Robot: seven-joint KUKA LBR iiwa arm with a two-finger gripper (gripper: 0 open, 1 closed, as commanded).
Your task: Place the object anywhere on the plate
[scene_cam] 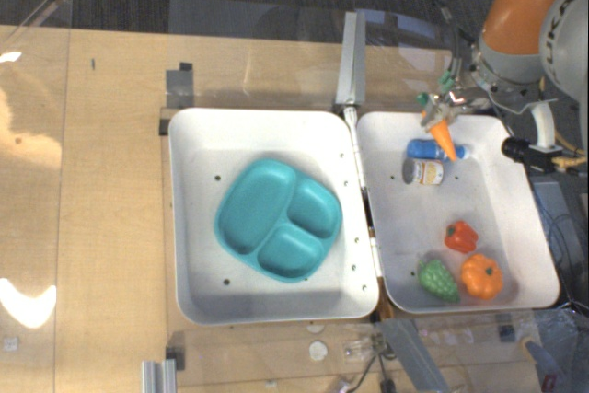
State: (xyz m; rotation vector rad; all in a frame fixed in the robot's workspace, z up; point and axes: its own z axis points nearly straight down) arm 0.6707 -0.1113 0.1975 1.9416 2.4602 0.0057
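Observation:
A teal divided plate lies in the left bin. Over the back of the right bin, my gripper is shut on the upper end of an orange toy carrot. The carrot hangs tilted, and its lower tip sits over a blue and grey can lying on the bin floor. A bit of green shows at the carrot's top, by the fingers. The gripper is well to the right of the plate, past the divider between the bins.
In the right bin's front part lie a red pepper, an orange pumpkin and a green bumpy vegetable. A metal rail stands behind the seam between the bins. The arm's orange band is at top right.

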